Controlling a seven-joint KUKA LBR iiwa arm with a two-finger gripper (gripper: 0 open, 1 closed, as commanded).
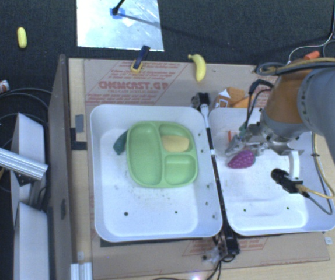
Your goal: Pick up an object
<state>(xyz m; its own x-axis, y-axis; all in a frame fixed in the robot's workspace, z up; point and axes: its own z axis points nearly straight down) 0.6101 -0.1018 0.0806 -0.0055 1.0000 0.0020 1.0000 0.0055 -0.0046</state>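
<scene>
With the gripper (244,146) low in the right bin (272,214), its opening impossible to judge, the purple object (241,159) lies just at its 6 o'clock, so a slightly offset closing could nudge it aside rather than trap it.

Open floor across right bin (272,212), purple object (241,159) at upper left.
</scene>
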